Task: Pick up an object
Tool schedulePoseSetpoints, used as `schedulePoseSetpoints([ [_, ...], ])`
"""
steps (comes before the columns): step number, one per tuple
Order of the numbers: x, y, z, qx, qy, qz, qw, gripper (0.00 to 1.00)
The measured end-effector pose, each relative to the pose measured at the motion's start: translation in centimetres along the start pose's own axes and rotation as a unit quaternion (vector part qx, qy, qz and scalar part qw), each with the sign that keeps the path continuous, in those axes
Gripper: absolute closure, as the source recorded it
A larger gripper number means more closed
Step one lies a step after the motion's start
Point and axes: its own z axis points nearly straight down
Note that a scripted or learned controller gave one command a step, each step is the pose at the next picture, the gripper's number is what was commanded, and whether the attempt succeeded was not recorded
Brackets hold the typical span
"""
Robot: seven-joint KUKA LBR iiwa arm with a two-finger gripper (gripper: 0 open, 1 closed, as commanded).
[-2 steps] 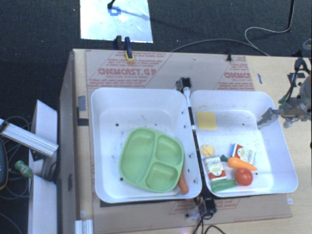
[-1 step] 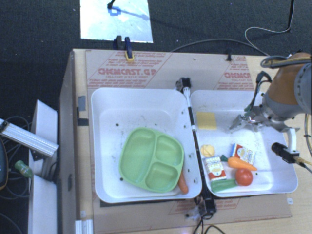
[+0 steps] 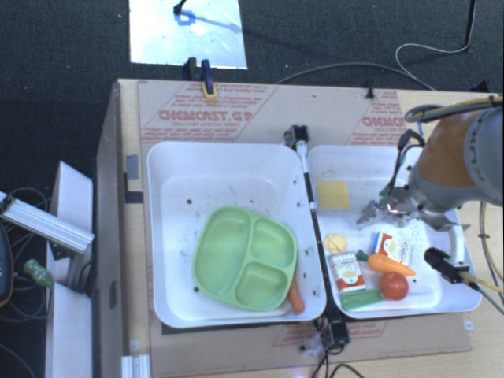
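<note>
Dark carpet noted around bench (image 3: 236, 109). Small food items clustered at near end of right bin (image 3: 465, 309): carrot (image 3: 391, 264), tomato (image 3: 394, 287). End effector (image 3: 383, 209) poised just above cluster; grip state cannot be determined. Nothing seen held.

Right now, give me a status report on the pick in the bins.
Claw low over right white bin, nothing seen held. Orange toy carrot and red toy tomato lie close below it. Green divided tray in left bin.

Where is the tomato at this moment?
The tomato lies in the right bin, near its front edge, just below the carrot and right of the green vegetable.
</note>
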Motion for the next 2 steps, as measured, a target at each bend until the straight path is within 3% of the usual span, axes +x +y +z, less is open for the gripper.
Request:
schedulePoseSetpoints([
  [1,2.5,3.8,0.0,-0.001,0.0,0.0,1.0,0.0],
  [2,1.3,9.4,-0.1,-0.001,-0.001,0.0,1.0,0.0],
])
